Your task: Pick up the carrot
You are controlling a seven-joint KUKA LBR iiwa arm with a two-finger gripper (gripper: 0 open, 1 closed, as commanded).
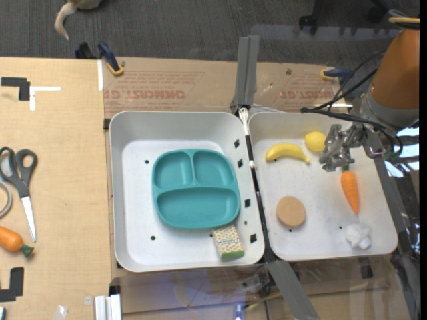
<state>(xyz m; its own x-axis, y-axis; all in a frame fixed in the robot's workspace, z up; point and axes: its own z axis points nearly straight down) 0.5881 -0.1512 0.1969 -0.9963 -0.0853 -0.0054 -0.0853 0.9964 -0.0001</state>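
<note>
Hovering in the right bin (280, 245): end effector (335, 157), fingers' state impossible to tell. Lying just below it, apart from it, on the bin floor: carrot (350, 190), green end up. Sitting nearby: banana (287, 153), lemon (315, 141).

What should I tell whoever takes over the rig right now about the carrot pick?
Gripper: over the right bin, just above the carrot's top end; nothing seen between its fingers.
Carrot: lying on the right bin's floor, near its right wall, below the gripper.
Also in that bin: banana, yellow lemon, round cookie, white fluffy item.
Done: arm is at the carrot.
Left: grasp and lift.
</note>
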